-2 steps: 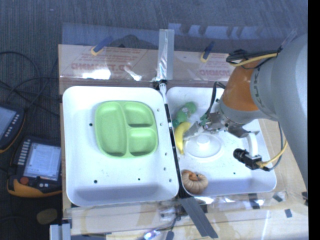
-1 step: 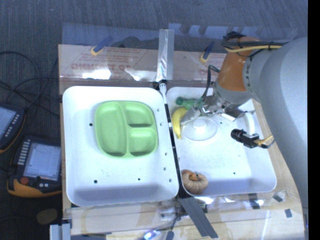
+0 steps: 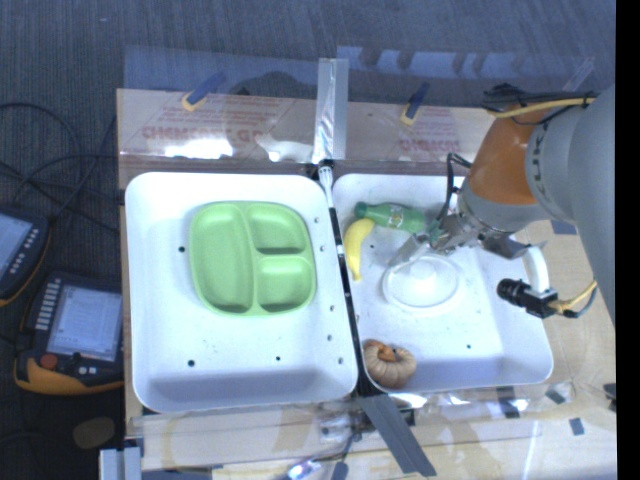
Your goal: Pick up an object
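The right bin (image 3: pixel 500 353) holds a green bottle (image 3: pixel 385 215) lying on its side at the back. A yellow banana (image 3: pixel 355 246) lies by the bin's left wall, and a clear glass bowl (image 3: pixel 420 284) rests in the middle. A brown, knotted pastry-like object (image 3: pixel 388 362) lies at the front left. My gripper (image 3: pixel 438 236) is low in this bin, at the right end of the green bottle and over the back rim of the clear bowl. The wrist hides its tips.
The left bin (image 3: pixel 160 358) holds a green divided plate (image 3: pixel 252 256). A raised divider (image 3: pixel 340 268) separates the two bins. The arm's black cable fitting (image 3: pixel 525 294) hangs over the right bin's right side. A tablet and a pendant lie on the floor at left.
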Robot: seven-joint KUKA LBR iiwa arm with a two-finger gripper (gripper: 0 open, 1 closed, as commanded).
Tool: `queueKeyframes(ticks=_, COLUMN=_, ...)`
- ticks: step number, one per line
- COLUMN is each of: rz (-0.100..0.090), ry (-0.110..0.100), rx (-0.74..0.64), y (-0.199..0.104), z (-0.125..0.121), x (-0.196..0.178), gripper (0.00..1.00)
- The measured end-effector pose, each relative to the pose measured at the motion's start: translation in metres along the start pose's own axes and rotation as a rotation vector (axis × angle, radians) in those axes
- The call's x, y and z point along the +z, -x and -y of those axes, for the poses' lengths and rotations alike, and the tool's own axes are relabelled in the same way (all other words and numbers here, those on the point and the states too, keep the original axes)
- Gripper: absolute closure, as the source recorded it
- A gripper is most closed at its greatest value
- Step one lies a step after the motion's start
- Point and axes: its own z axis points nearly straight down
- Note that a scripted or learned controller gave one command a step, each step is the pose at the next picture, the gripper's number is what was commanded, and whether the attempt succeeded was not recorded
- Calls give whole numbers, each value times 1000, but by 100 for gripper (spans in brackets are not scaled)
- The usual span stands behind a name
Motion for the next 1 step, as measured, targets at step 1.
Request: queueKeyframes(ticks=1, rz=4, ry=2, rx=23, y=-11, z=-77, x=8, gripper=0)
